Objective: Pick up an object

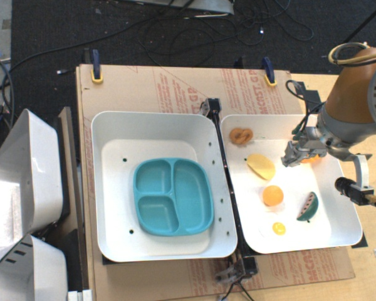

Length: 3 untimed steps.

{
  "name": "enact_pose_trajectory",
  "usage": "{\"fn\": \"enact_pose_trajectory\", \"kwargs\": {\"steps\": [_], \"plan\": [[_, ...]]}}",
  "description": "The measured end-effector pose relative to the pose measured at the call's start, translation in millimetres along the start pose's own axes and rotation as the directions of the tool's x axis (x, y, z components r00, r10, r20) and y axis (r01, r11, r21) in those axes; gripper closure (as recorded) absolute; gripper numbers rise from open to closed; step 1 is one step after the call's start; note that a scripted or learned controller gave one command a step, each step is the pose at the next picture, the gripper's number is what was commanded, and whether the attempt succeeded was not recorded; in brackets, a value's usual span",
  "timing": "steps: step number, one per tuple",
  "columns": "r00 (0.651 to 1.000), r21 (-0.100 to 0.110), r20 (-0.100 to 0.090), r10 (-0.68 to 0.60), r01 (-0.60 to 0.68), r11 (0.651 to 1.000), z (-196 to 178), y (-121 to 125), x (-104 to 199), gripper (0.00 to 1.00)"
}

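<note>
Near right bin (348, 231) far wall: gripper (292, 155) beside yellow piece (261, 166).

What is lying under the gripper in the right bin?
An orange object peeks out beneath the gripper in the right bin. Just a small edge shows; the gripper covers the rest, so its shape cannot be told.

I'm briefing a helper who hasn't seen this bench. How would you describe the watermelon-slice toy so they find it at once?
Look in the right-hand white bin, toward its near right corner. The watermelon slice lies right of the orange ball: the only green-rimmed, red-faced wedge there.
</note>
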State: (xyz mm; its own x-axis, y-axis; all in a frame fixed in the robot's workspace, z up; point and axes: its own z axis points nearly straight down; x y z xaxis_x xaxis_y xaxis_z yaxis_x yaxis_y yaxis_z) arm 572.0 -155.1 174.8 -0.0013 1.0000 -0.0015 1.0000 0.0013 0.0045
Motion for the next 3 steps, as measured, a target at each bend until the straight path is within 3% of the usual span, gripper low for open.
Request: {"fn": "enact_pose_trajectory", "kwargs": {"steps": [1, 2, 3], "plan": [[1.000, -0.002, 0.001, -0.001, 0.001, 1.000, -53.5, 1.6, -0.3, 1.00], [1.000, 0.005, -0.001, 0.000, 0.000, 1.000, -42.7, 1.9, -0.1, 1.00], [1.000, 0.003, -0.002, -0.006, 0.006, 1.000, -38.1, 19.0, 48.5, 1.00]]}}
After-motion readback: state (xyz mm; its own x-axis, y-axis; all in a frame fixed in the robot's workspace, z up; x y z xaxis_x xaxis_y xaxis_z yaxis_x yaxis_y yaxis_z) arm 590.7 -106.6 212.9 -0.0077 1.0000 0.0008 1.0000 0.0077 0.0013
